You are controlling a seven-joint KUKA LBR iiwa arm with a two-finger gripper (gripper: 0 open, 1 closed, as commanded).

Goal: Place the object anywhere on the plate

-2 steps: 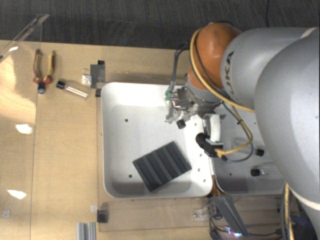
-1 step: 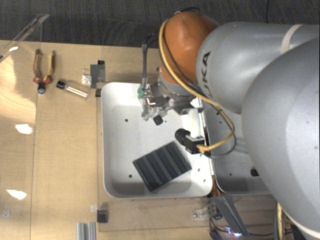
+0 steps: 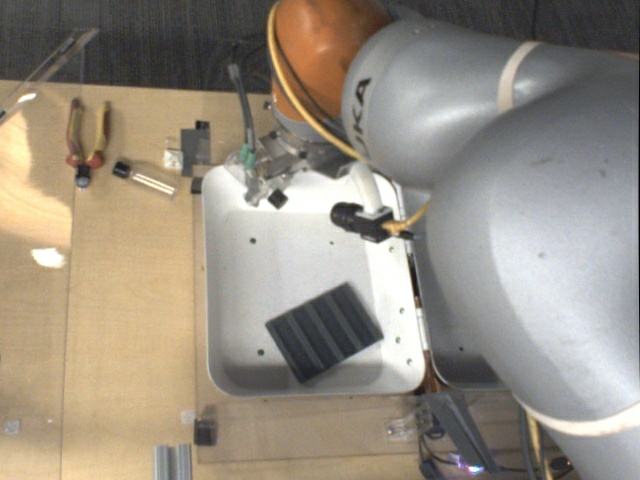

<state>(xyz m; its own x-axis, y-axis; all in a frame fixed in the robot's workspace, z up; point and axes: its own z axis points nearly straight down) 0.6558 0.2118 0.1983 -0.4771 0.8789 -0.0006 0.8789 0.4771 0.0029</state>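
Camera view, looking down at a slant: left bin [image 3: 225, 288] in clear sight, white and shallow, with a dark ribbed slab [image 3: 323, 332] lying flat on its floor toward the near right corner, long axis running diagonally from near-left to far-right, ridges parallel to that axis. Taken here as the object of the task, as a judgement; possibly the plate itself, since no other plate-like thing to be made out, and the right bin [image 3: 455, 368] largely hidden beneath the grey arm [image 3: 520, 198]. Gripper [image 3: 262, 194] poised at the far left corner of the same bin, just inside the rim, below the orange band [image 3: 320, 23]; small dark fingertip [image 3: 277, 199] visible, nothing seen between the fingers, but whether apart or together not to be told from here. Slab well apart from the gripper, lying toward the near edge and to the right of it, diagonally across the bin floor. For a grasp, likely a travel toward that near right corner and a wrist turn to close across the slab's short side. Black cable fitting [image 3: 358, 219] hanging near the bin's right wall. On the bench [image 3: 120, 318] beyond the bin's far left corner: red-handled pliers [image 3: 86, 138], a small vial [image 3: 145, 177], a small dark bracket [image 3: 195, 145].
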